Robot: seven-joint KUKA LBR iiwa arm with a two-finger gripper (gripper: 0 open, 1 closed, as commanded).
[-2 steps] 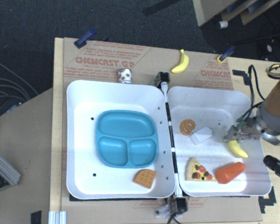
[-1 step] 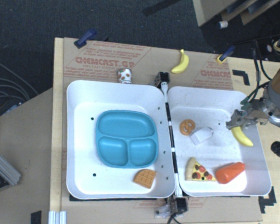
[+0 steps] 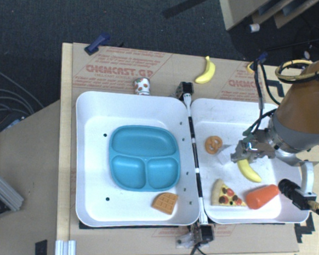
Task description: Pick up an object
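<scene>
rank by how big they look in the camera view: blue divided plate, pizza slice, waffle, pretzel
1. blue divided plate, by far the largest
2. pizza slice
3. waffle
4. pretzel

Waffle and pretzel look close in size, so that pair is unsure.

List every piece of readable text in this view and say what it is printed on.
"CHEMCAST GP" in red, on the brown protective sheet covering the bench behind the left bin.
Smaller red lines above and below it: too blurred to read.
The same red print behind the right bin: partly hidden, unreadable.
</scene>
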